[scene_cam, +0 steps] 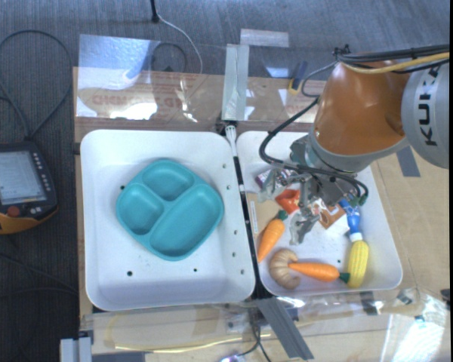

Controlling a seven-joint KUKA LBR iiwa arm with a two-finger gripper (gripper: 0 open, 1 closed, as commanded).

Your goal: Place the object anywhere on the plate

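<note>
A teal plate (170, 207) with three compartments lies in the left bin (106, 277) and has nothing on it. My gripper (306, 221) hangs low over the middle of the right bin (385, 274), under the arm's orange band. Just to its left is a small red object (288, 200), and a small orange piece (333, 216) lies at its right. Whether either touches the gripper is unclear. A short carrot (270, 237) lies tilted below and to the left of the gripper.
Along the front of the right bin lie a tan bread roll (282, 267), a longer carrot (314, 270) and a yellow corn cob (357, 259) with a blue piece (352, 220) above it. A ridge (243, 202) separates the bins. A pendant (15, 183) rests at far left.
</note>
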